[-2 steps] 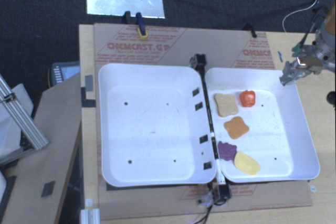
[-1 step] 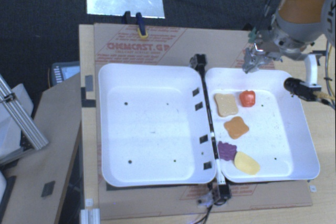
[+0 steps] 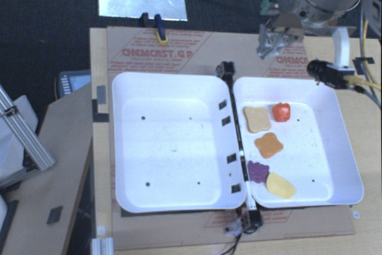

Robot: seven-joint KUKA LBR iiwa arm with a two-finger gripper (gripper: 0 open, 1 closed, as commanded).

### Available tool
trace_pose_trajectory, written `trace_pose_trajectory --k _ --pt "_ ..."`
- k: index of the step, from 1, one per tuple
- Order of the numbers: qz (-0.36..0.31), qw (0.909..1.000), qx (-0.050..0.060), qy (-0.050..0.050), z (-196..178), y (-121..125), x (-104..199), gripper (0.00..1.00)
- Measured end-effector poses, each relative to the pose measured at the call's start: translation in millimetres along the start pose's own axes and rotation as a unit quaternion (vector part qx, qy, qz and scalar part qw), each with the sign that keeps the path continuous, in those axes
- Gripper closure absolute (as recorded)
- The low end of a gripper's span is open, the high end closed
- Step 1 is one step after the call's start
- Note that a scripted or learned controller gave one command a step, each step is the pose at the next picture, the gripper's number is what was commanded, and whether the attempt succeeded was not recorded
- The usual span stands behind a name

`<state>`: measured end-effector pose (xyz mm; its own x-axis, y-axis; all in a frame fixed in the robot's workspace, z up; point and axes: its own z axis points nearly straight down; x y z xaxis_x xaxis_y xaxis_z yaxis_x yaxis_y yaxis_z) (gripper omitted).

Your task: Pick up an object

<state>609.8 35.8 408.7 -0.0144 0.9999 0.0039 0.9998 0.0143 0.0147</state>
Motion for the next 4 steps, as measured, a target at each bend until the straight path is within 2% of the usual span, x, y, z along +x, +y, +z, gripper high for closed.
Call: trace_pose_trajectory --k 1,2,3,4 --pt "0.002 1.0000 0.008 -0.001 61 6 63 1.00" --pt "0.002 1.0000 0.006 -0.001 81 47 134 1.00" --pt "0.002 1.0000 0.004 0.000 30 51 195 1.00" --pt "0.004 1.0000 -0.003 0.001 -136 63 199 1.00"
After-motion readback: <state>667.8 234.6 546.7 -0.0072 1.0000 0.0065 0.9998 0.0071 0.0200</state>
